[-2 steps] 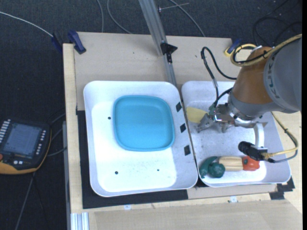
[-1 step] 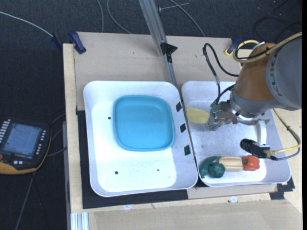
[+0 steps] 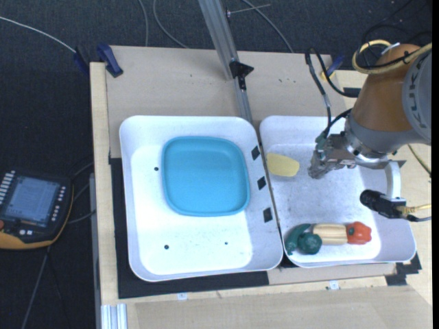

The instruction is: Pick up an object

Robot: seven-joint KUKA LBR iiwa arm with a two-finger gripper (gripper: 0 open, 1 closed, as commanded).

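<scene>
claw (image 3: 321, 170) hung over right bin (image 3: 302, 125) | grip state: could not tell | yellow piece (image 3: 282, 164) lay just left of it (nearest thing), long axis roughly left-right

Two bins sit side by side on the bench (image 3: 206, 67). A square plate (image 3: 206, 175) lies in the left bin (image 3: 137, 184). In the right bin (image 3: 302, 190), a flat wedge (image 3: 282, 164) rests near the left wall, just left of the tool (image 3: 319, 168); a toy of three joined pieces (image 3: 328, 236) lies along the near wall.
</scene>
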